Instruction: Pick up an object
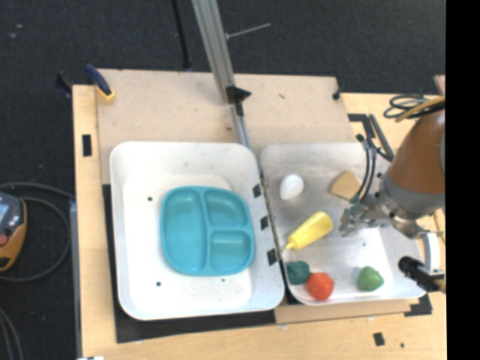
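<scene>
jaws (pixel 352 220) hang over the right bin (pixel 315 156), can't tell their state. bottle (pixel 309 231) lies just left, long axis slanting near-left to far-right.

We see a pale wooden bench (pixel 172 103) carrying two shallow white bins set side by side, their inner edges touching. The left bin (pixel 135 171) lies just beside the right bin (pixel 315 160). Behind the left bin, a slanted metal rail (pixel 214 40) rises from the bench, and a blue-and-yellow clamp (pixel 100 83) grips the bench's far left corner.
</scene>
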{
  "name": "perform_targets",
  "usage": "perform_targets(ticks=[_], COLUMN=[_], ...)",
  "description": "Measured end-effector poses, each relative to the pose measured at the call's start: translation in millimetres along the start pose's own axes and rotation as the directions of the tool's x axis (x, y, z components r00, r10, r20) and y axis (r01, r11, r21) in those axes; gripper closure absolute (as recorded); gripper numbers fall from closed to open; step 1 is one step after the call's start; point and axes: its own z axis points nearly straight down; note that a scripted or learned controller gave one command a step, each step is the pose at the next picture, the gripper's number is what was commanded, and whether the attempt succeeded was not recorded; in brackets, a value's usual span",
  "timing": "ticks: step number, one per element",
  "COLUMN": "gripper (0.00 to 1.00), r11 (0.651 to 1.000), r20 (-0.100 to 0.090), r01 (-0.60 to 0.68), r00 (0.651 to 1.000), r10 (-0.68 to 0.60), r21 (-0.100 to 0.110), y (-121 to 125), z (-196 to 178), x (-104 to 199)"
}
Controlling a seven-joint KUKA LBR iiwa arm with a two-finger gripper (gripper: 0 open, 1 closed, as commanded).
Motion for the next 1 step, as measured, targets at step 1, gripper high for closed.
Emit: perform_targets(ticks=[1], gripper=[1.0], r11=[1.0], r20=[0.002], r01=[0.006], r00=[1.0], r10=[-0.006], r21=[-0.004], y=[2.1], z=[-63.5], x=[-7.2])
